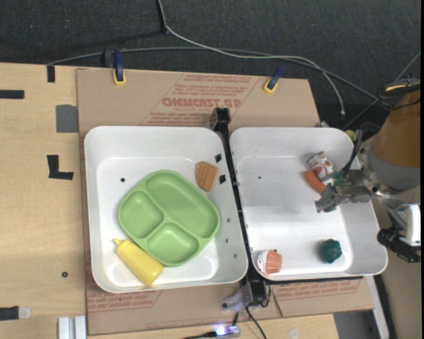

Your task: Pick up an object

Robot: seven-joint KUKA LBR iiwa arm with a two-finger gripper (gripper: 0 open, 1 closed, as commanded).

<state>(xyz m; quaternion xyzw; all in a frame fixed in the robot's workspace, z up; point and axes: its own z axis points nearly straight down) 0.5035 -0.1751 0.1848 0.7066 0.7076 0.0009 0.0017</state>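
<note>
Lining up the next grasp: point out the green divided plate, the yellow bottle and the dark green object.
Green divided plate [169, 216], camera view, central ridge.
Yellow bottle [138, 261], camera view, middle of body.
Dark green object [330, 251], camera view, its top.

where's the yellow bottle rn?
The yellow bottle lies in the left bin's near-left corner, against the green plate's lower-left edge.

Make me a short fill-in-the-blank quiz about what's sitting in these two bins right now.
1. The green divided plate lies in the ____ bin.
2. The yellow bottle lies beside the plate's ____ corner.
3. The dark green object lies in the ____ bin.
Missing words: left; near left; right
</note>
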